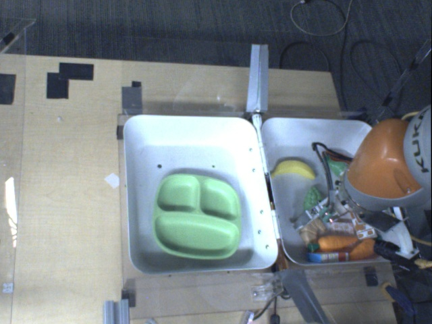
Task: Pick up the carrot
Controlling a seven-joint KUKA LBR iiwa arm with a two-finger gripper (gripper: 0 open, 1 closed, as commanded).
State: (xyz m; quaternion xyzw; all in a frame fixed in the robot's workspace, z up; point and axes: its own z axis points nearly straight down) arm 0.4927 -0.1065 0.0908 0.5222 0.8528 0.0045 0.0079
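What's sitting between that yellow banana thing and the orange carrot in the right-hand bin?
In the camera view, a small green item and the gripper lie between the banana and the carrot.

Grey arm [422, 147], orange band [381, 160], black cables

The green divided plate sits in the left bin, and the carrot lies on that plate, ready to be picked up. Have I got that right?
Not quite. The camera view shows the carrot in the right bin, near its front edge, under the gripper. The green divided plate does sit in the left bin.
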